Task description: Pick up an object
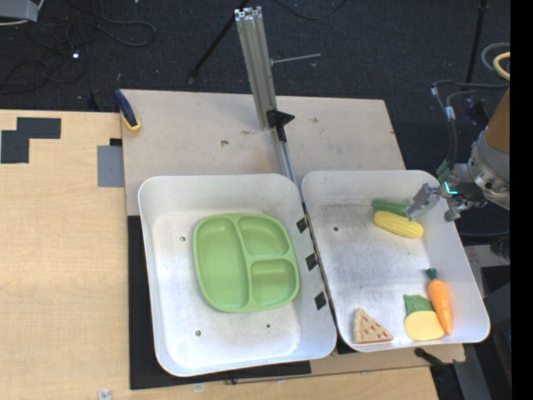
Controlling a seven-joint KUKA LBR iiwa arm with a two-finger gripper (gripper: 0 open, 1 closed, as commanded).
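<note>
The right bin holds several toy foods. A yellow corn cob with a green end lies near its far right side. An orange carrot, a yellow and green piece and a triangular waffle-like wedge sit by the near right corner. My gripper hangs over the bin's right rim, just right of the corn. It is open, and nothing lies between its fingers. One finger points toward the corn's right end.
A green divided plate lies in the left bin. An upright metal post stands behind the bins, where they meet. Cables hang at the far right beside the arm.
</note>
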